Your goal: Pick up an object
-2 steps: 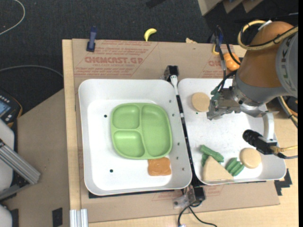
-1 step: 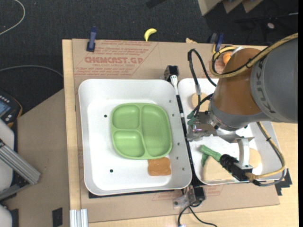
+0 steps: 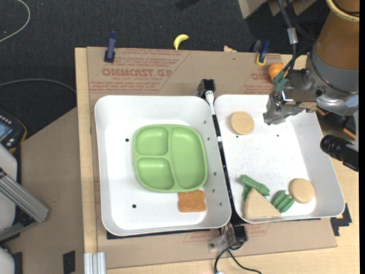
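Note:
My gripper (image 3: 274,116) hangs over the far part of the right bin (image 3: 319,153), just right of a round tan cookie (image 3: 242,123) and apart from it. Nothing shows between its tips. Near the right bin's front lie green bean pieces (image 3: 254,184), a pale wedge of bread or cheese (image 3: 259,206), another green piece (image 3: 282,201) and a small round bun (image 3: 301,190). The left bin (image 3: 108,153) holds a green divided plate (image 3: 170,157) and an orange-brown square piece (image 3: 191,201) at its front.
A black clip (image 3: 206,87) sits where the two bins meet at the back. On the cardboard behind the bins lie a small orange ball (image 3: 275,69), blue clamps (image 3: 110,47) and a yellow banana-shaped toy (image 3: 181,40). The arm's bulk fills the upper right.

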Available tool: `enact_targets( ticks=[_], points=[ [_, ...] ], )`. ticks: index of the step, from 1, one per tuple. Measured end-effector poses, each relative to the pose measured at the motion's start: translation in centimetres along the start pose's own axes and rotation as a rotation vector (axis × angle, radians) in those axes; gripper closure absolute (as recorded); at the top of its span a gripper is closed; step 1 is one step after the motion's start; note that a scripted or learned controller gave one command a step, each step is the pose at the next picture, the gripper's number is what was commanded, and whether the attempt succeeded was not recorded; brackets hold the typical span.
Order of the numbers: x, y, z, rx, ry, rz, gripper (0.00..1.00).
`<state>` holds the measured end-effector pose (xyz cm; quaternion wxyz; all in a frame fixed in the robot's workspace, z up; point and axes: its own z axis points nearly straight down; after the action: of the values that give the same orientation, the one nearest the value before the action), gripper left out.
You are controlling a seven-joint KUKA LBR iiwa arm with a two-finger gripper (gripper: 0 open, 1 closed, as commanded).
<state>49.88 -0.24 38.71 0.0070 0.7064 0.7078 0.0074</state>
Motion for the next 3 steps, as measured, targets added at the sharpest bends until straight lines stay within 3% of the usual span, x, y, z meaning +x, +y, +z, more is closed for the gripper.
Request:
enact_targets(
  ticks=[1, 2, 3],
  points=[
    [5.5, -1.8, -6.8, 0.011, 0.002, -0.005, 1.0],
    [9.1, -1.6, -12.3, 0.011, 0.002, -0.003, 1.0],
    [11.8, -1.9, -3.5, 0.029, -0.003, -0.001, 1.0]
  ],
)
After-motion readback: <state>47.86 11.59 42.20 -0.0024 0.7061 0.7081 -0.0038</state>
